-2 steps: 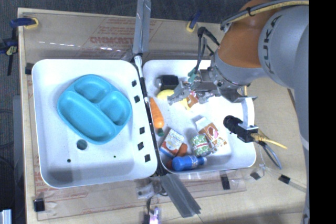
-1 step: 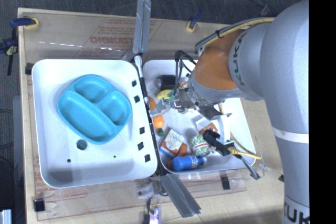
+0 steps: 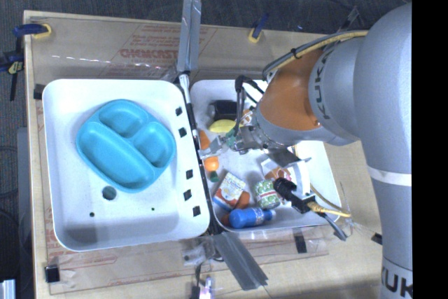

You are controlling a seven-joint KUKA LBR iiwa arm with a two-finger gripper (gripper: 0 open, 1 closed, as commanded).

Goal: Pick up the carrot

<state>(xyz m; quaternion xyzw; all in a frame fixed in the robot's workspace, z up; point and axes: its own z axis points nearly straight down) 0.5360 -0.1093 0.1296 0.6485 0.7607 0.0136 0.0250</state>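
Camera view: my gripper (image 3: 234, 140) sits low in right bin (image 3: 329, 171), can't tell open/shut. Carrot (image 3: 204, 139) by left wall, v. close. Might grab lemon (image 3: 222, 126) instead, or bump wall.

Grey KUKA arm (image 3: 378, 80) with an orange band, black lettering, yellow-black cables.
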